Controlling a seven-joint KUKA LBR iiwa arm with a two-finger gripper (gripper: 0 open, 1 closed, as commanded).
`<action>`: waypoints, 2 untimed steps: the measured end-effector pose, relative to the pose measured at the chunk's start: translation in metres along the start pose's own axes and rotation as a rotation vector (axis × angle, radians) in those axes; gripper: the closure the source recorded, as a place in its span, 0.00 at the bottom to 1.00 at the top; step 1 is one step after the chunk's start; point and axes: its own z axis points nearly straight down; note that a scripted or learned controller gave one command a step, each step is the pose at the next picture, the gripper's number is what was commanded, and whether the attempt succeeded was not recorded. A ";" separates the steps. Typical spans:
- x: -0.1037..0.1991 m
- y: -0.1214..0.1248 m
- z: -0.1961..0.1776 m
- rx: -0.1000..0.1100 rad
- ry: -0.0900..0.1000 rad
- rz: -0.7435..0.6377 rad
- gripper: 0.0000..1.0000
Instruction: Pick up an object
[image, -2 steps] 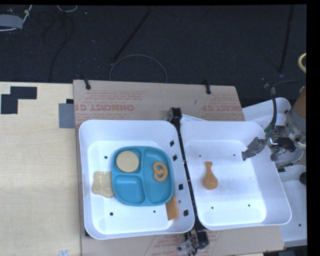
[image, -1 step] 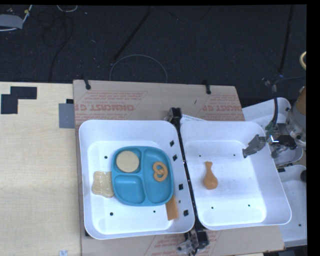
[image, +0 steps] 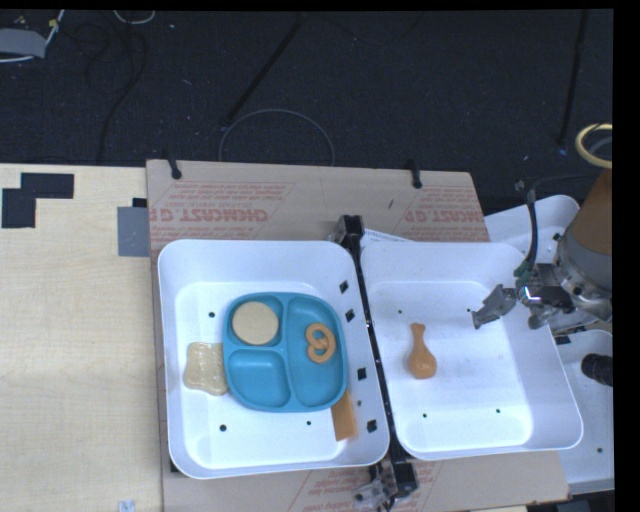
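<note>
Far left: pale wooden counter (image: 70, 330), black and grey patches near its top edge. Cardboard sheet (image: 310, 205) under both bins.

Left bin (image: 185, 270): blue three-part tray (image: 285, 385) at middle. Round tan disc (image: 254, 322) in upper-left compartment, small pretzel (image: 320, 343) in upper-right compartment, large lower compartment bare. Pale beige piece (image: 206, 368) touching tray's left edge. Orange-brown slab (image: 344, 417) against tray's lower right corner, near bin's right wall.

Right bin (image: 440, 265): orange drumstick-shaped piece (image: 420, 353) lying on the floor left of middle, narrow end up, fat end down, alone.

Tool (image: 492, 305) over right bin's upper right, pointing left, well apart from the drumstick-shaped piece. Nothing seen between fingers; open or closed — cannot tell at this angle. Grey arm (image: 585, 270) entering over bin's right rim.
</note>
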 end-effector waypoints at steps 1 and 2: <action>0.003 0.001 0.064 0.003 0.001 0.000 0.00; 0.012 -0.005 0.124 0.002 0.002 0.000 0.00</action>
